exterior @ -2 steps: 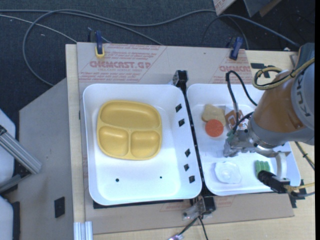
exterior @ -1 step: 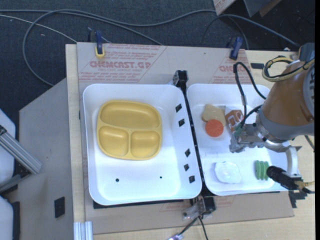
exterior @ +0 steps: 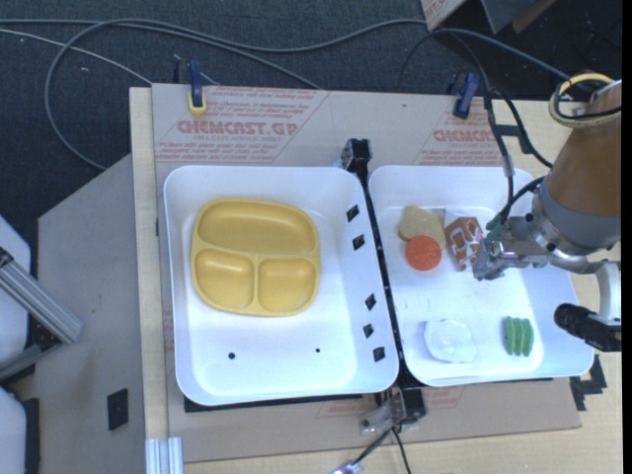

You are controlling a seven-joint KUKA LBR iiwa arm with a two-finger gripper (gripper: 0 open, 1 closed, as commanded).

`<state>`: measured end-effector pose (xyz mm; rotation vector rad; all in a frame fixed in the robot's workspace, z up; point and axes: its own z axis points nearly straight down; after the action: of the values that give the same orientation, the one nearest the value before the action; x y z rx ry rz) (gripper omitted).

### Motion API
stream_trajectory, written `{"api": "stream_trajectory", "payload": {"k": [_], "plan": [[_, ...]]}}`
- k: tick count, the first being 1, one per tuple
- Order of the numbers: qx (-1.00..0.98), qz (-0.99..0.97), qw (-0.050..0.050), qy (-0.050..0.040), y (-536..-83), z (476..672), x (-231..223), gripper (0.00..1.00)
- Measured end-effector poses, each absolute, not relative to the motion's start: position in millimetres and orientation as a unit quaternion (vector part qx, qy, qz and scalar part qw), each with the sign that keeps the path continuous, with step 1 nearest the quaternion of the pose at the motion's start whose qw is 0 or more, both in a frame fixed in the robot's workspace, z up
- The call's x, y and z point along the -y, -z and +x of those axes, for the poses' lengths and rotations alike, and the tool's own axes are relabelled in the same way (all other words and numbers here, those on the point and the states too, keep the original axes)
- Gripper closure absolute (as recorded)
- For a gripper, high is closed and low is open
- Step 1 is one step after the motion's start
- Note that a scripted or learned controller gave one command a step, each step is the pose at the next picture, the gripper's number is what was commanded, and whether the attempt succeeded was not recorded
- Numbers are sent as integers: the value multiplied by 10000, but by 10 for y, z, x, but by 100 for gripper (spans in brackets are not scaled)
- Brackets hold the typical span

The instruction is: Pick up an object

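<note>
Camera view shows the end effector point(exterior: 491, 261) low in the right bin point(exterior: 563, 363), touching the red-white packet point(exterior: 461, 239) beside the orange ball point(exterior: 424, 253), its grip state I cannot tell, and it may push the packet away instead of lifting it.

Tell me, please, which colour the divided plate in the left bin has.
The divided plate is yellow, seen clearly in the camera view.
</note>
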<state>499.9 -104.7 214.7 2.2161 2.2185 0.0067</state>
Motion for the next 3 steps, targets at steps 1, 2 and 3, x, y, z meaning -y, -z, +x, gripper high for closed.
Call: {"api": "stream_trajectory", "payload": {"k": [1,2,3], "plan": [[-7073,7069,4,-5,-2164,5005,1046,100],[-7093,7049,-7,-11,-2205,5028,551,100],[-7094,7048,-3,-10,-2165,5222,91,100]]}}
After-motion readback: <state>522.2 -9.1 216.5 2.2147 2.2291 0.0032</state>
